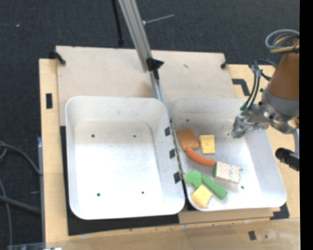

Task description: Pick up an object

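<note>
The right bin [261, 184] holds several small objects: a tan rounded piece [187, 138], a yellow square block [207, 144], an orange carrot-like stick [200, 158], a speckled pale block [227, 172], a green piece [206, 184] and a yellow wedge [202, 196]. My gripper [240, 127] hangs over the right bin's upper right part, to the right of the yellow square block and apart from it. Nothing shows between its fingers.
The left bin [73, 139] lies beside the right one. A slanted metal pole [138, 33] rises from the gap between the bins at the back. The arm's orange band [288, 77] is at the right edge. Cables [5, 160] lie on the floor at left.
</note>
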Robot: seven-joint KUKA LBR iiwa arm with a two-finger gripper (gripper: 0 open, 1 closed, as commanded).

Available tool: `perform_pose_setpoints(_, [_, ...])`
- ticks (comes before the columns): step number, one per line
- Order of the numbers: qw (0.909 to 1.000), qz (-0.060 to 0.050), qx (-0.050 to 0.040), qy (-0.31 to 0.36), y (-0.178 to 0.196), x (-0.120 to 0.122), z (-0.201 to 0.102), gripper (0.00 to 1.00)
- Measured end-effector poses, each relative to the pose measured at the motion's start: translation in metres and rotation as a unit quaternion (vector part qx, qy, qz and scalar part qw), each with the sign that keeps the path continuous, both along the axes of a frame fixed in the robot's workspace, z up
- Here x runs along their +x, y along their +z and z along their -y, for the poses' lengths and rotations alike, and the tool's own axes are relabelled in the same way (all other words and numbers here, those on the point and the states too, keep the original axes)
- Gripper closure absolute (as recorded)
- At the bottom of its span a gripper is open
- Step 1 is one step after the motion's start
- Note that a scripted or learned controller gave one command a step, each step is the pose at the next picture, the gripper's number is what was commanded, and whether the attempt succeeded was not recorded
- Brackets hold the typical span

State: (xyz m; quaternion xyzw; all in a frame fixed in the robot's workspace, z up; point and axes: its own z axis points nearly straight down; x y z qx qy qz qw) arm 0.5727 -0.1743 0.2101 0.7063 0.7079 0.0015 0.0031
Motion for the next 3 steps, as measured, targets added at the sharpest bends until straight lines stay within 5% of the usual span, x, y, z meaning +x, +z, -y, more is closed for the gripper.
perform_pose_setpoints(3, [1.0, -0.003, 0.0014, 0.002, 0.021, 0.007, -0.157, 1.0])
